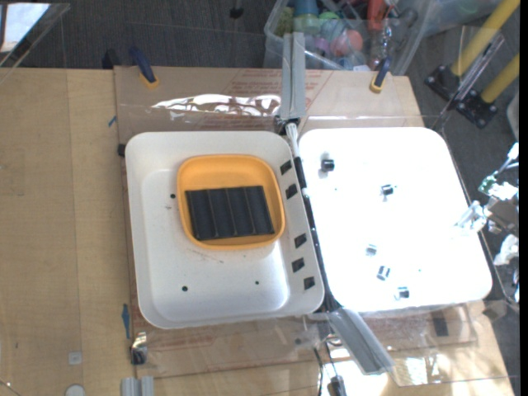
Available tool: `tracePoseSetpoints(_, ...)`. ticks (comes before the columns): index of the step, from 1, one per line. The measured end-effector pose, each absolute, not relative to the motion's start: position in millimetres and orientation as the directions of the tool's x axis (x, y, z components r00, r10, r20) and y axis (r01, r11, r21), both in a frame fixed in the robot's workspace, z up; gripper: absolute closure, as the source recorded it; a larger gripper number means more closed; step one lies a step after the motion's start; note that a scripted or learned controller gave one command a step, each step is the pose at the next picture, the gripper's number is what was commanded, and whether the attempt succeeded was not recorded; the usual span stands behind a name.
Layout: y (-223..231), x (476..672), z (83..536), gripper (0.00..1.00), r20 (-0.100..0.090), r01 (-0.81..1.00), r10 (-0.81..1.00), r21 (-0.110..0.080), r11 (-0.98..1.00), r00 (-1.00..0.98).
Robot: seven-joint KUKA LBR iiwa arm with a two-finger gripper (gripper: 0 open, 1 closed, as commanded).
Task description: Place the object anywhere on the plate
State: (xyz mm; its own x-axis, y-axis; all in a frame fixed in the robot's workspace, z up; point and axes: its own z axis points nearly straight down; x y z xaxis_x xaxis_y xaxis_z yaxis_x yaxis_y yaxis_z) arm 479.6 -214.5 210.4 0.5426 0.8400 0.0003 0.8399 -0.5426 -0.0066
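The black ridged slab lay flat inside the orange plate, well within its rim and roughly centred, its long side running across the dish. You would have judged from this that the placing step was done: the slab rested wholly on the plate, with nothing leaning on or overhanging the edge. The plate itself sat in the left white bin, toward that bin's far half. The right bin beside it was washed out by glare, and you could have made out a few small dark bits scattered across its floor, too small to identify. At the right margin, just past that bin's edge, some pale parts looked to be the gripper, well apart from the plate and the slab. You could not have told how its jaws stood, since that corner was cut off and blurred, and nothing was visible between them. In my judgement the next move called for little: confirm the slab sat steady, and keep the arm clear of the left bin so nothing nudged the plate on the bench.
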Motion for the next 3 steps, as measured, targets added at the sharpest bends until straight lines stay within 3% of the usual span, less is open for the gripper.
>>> tracePoseSetpoints(3, -214.5, 479.6, 210.4, 0.0, 0.0, 0.84, 0.84, -0.007, -0.543, 0.543)
